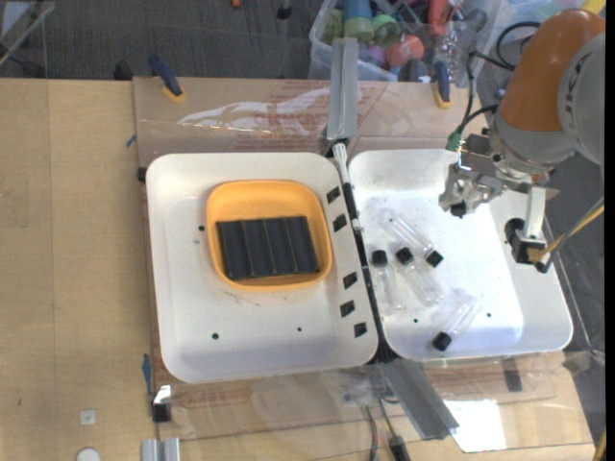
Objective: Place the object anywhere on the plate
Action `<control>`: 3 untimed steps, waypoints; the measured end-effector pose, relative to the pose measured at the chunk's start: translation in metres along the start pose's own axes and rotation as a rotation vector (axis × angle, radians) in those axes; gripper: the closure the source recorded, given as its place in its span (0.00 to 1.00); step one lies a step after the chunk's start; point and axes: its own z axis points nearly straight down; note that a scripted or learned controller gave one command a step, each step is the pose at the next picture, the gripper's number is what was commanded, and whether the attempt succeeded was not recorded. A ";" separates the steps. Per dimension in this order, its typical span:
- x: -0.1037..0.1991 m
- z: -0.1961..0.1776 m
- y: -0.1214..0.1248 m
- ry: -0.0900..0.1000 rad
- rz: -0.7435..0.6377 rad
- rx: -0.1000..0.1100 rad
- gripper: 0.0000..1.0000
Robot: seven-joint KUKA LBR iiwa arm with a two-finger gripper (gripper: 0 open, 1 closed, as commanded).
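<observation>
An orange plate (pixel 223 206) sits in the left bin (pixel 183 325). On the plate lies a flat black ribbed slab (pixel 267 246), covering most of its middle. My gripper (pixel 459 200) hangs over the upper part of the right bin (pixel 538 329), well to the right of the plate. Nothing shows in its grasp. Below and left of it, several clear tubes with black caps (pixel 415 269) lie scattered on the right bin's floor, and one more capped tube (pixel 454 323) lies near the front.
A metal divider strip (pixel 342 104) with black clips runs between the two bins. Behind the bench stands a clear crate of coloured toys (pixel 404 17). Bare wooden bench (pixel 67 257) stretches to the left.
</observation>
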 end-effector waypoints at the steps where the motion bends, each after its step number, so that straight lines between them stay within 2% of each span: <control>1: 0.022 -0.004 0.035 -0.001 -0.109 -0.006 1.00; 3: 0.069 -0.039 0.026 0.000 -0.372 -0.007 1.00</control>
